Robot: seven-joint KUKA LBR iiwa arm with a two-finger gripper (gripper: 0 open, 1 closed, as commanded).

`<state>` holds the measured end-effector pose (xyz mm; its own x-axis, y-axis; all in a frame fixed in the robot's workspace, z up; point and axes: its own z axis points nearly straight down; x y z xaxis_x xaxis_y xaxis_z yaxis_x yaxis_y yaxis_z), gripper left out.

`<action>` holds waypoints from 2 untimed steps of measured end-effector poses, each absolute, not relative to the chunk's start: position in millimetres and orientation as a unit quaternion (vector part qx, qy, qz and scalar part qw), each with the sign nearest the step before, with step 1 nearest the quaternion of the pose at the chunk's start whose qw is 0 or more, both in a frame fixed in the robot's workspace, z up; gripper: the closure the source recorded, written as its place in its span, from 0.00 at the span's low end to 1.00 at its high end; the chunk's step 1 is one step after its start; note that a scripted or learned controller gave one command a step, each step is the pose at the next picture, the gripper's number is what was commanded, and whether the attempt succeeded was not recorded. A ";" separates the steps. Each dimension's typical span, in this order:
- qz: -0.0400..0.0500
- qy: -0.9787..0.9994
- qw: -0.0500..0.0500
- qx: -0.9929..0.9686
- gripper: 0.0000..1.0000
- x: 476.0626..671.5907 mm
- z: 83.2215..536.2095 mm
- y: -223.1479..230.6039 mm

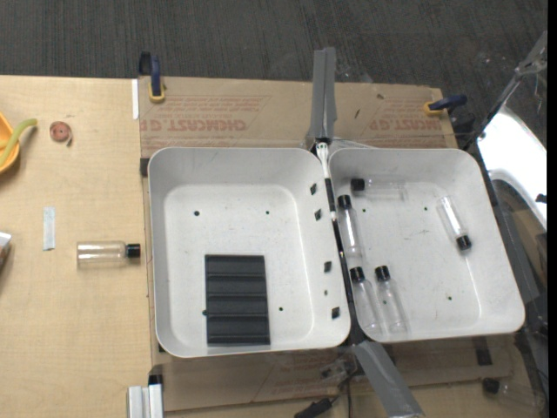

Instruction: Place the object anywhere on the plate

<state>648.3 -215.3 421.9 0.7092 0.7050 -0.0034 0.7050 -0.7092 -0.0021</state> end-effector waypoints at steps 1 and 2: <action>0.002 -0.123 0.000 -0.992 0.00 644.4 439.6 -178.2; 0.003 -0.173 0.000 -0.985 0.00 592.6 440.2 -223.1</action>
